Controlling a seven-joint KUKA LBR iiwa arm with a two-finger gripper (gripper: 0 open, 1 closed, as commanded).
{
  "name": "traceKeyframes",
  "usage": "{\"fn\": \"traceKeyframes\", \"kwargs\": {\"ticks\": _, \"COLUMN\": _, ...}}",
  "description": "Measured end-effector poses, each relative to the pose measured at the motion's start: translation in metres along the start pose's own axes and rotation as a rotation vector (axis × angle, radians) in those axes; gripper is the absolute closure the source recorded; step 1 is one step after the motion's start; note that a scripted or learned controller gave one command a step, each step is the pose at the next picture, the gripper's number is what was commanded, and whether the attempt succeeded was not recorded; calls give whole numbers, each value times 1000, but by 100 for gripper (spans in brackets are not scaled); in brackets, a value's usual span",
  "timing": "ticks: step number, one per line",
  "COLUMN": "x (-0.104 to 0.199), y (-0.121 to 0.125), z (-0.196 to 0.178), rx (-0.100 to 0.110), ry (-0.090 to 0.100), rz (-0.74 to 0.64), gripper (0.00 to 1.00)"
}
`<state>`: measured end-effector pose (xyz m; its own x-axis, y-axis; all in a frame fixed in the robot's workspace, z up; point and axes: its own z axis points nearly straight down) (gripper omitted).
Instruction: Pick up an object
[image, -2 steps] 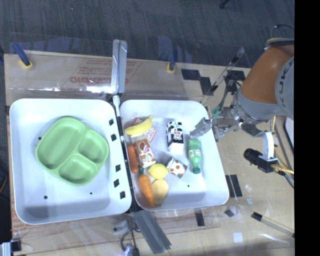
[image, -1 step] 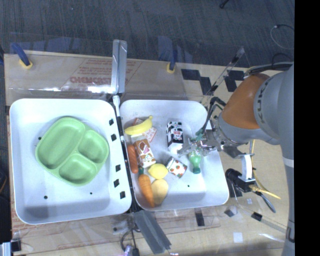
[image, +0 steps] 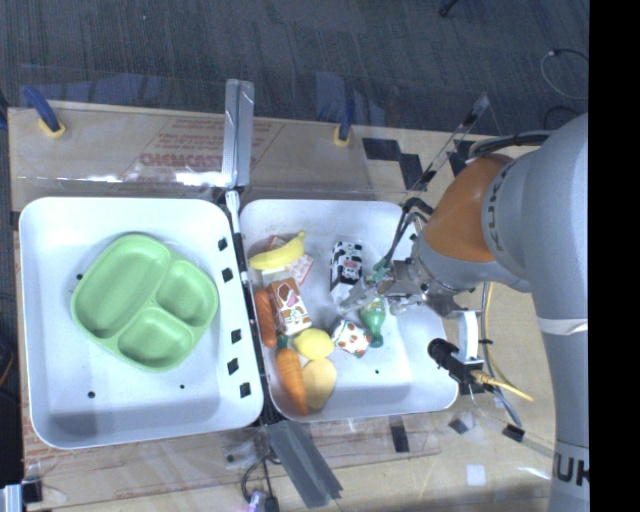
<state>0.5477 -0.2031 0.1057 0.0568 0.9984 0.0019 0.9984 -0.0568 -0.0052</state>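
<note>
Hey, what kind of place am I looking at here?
Probably a robotics lab's grasping bench: a grey arm reaches over two white bins, one holding toy food like a banana, the other a green divided plate.

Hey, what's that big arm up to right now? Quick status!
Gripper low in right bin, jaws unreadable. Small green toy bottle just under it, not lifted. Red-white carton crowds alongside.

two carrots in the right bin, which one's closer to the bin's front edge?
The larger carrot, lying beside the pale potato-like piece at the right bin's front left corner. The smaller carrot sits further back, next to the small printed carton.
</note>
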Motion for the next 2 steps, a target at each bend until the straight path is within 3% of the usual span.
{"fn": "traceKeyframes", "kwargs": {"ticks": 1, "x": 0, "y": 0, "z": -10, "rx": 2, "ry": 1, "rz": -3, "gripper": 100}}
{"fn": "traceKeyframes", "kwargs": {"ticks": 2, "x": 48, "y": 25, "z": -135, "rx": -3, "ry": -1, "rz": 172, "gripper": 100}}
